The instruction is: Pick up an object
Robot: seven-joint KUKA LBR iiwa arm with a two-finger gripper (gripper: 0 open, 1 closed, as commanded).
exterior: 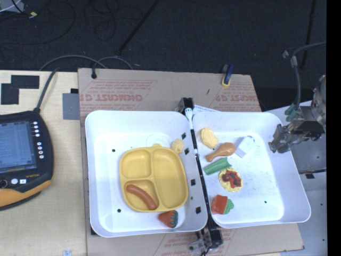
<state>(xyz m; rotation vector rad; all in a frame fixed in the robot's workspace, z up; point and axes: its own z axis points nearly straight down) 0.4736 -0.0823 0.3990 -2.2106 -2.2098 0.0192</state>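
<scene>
Hovering at the right edge of the right bin (pixel 298 196), the gripper (pixel 279 141) carries nothing that can be seen; whether it is parted or closed cannot be told from this slant. The step in hand looks like the approach, with no object picked yet.

The left bin (pixel 101 196) holds a yellow tray (pixel 160 169) near its middle, a sausage (pixel 141 195) lying in the tray's front compartment. A strawberry (pixel 168 218) sits at the front edge by the divider, and a small yellow piece (pixel 177 145) rests beside the divider just behind the tray.

In the right bin, all toward its left half: a corn cob (pixel 209 138) at the back, a drumstick (pixel 221 151) just in front of it, a green pod (pixel 217 166) touching or nearly touching a pasta piece (pixel 230 180), and a red-and-green block (pixel 221 204) near the front. A pale scrap (pixel 245 145) lies just right of the drumstick.

A good pick would likely take the red-and-green block or the corn, each standing apart from its neighbours; the pod and pasta crowd each other. The bin's right wall lies between gripper and targets and calls for clearance.

A pendant (pixel 21 151) rests on the bench's left edge.
</scene>
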